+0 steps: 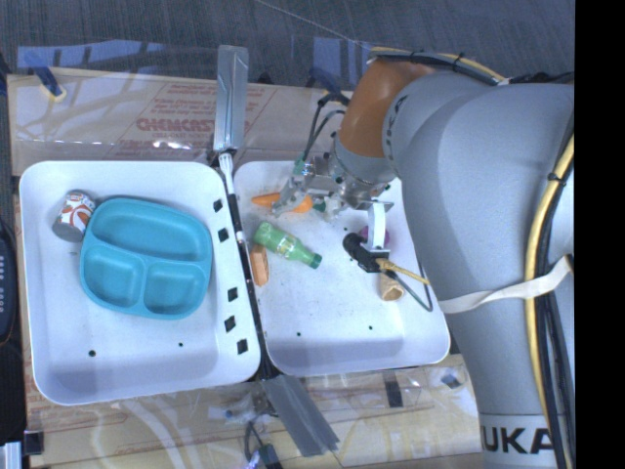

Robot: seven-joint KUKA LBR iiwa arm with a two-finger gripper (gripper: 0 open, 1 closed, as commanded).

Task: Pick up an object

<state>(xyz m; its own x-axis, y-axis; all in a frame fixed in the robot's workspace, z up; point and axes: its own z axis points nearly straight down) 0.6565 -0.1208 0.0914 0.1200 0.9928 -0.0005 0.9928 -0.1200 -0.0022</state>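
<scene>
The pincer (311, 195) is lowered into the right bin (332, 345), over an orange carrot-like piece (266, 200), presumably for a grasp; whether it is spread cannot be told. A green bottle (286, 244) lies just beside.

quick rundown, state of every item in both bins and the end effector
blue divided tray: flat in left bin, right way up, nothing in its compartments
patterned ball: resting against tray's upper left corner
green bottle: lying on its side, right bin
orange carrot: lying flat by the end effector
end effector: low over right bin's top, grip unclear
</scene>
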